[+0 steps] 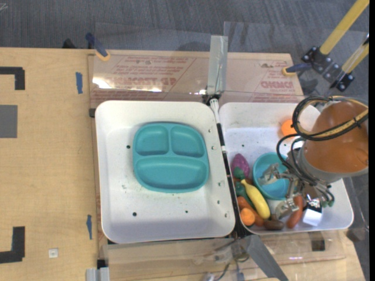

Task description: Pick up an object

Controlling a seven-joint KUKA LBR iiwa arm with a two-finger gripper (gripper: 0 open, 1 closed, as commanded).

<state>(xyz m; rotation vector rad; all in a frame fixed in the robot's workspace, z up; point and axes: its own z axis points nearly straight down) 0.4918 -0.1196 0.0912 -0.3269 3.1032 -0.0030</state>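
Banana (256, 198) is seen in the right bin (343, 218), at nine o'clock from the tool (288, 205). It looks light, smooth and soft; its middle is best gripped. Whether the tool is open cannot be told.

You've got a teal divided plate (171, 157) in the white left bin (111, 174). Right bin (252, 122), also white w/ dark specks, has a yellow banana (256, 199), purple veg (241, 166), teal bowl (270, 174), orange fruit (248, 216) at bottom. Arm's band (337, 139) is orange; bench (44, 157) is tan wood.
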